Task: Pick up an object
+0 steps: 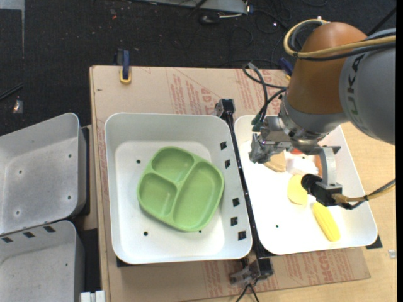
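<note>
So on the left, the left bin [119, 231] has a light green divided plate [181, 187] with three compartments lying flat in the middle. Moving right, the gripper [261, 148] hangs low over the right bin [352, 231], near its upper left corner; can't tell how it's set. Just beside it, to the right, sits a tan piece [276, 163], then a pale yellow lump [297, 189], and a yellow corn cob [326, 222] further off.

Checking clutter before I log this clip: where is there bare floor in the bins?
Left bin: margins around the green plate, widest along its left side. Right bin: the near-left patch, left of the corn. Crowded: right bin's far half, under the arm.
</note>
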Tool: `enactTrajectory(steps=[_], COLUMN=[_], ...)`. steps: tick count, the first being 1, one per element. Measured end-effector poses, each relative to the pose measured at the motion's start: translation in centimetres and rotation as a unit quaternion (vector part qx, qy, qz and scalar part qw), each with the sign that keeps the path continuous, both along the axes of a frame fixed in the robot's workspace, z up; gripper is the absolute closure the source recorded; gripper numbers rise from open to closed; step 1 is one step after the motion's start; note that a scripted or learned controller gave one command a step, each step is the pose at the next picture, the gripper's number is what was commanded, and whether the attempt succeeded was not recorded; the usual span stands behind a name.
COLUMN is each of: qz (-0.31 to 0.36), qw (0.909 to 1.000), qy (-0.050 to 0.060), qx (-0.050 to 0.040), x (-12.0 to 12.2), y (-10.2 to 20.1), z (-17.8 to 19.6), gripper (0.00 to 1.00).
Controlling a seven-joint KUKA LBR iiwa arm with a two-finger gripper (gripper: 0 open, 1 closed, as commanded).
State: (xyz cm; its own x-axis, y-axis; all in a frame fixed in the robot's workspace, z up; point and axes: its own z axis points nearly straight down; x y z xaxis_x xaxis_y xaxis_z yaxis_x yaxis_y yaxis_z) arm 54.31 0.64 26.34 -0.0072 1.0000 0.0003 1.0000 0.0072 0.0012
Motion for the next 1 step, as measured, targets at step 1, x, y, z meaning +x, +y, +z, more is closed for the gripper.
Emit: enactTrajectory(steps=[1], qz=[0.0], qw=[1.0], qy=[0.0], qx=[-0.0001], x=[2.93], y=[4.49], z=[-1.66], gripper=[1.0])
